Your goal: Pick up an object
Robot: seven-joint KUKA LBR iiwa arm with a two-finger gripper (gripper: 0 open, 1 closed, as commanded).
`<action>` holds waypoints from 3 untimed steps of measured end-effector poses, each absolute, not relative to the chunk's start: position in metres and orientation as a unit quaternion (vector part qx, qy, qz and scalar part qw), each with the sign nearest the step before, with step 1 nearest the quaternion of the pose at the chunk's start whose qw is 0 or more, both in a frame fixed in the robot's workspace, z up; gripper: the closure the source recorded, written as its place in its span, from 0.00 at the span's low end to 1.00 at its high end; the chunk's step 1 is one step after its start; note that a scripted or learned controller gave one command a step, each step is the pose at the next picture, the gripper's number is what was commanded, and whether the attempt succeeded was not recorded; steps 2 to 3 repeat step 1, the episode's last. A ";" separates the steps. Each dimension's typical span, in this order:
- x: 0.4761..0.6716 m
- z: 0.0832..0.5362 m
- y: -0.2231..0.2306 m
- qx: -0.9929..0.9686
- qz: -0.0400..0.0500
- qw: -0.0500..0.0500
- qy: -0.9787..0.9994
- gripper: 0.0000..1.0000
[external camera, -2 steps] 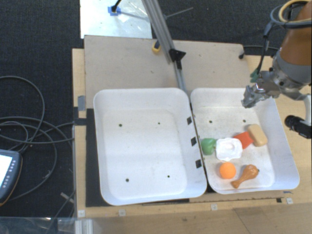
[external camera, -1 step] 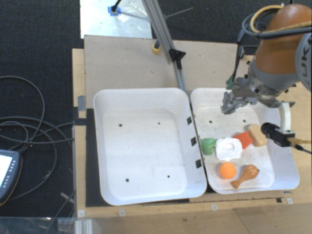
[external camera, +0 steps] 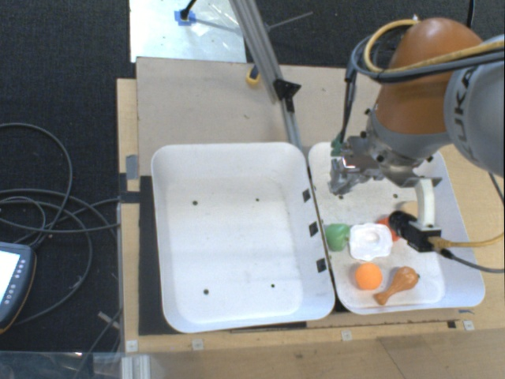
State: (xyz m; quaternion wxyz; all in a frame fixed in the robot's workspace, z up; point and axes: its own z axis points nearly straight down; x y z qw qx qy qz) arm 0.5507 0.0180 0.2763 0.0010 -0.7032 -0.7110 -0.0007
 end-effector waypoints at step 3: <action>0.552 0.265 0.062 -0.704 0.000 0.001 -0.710 1.00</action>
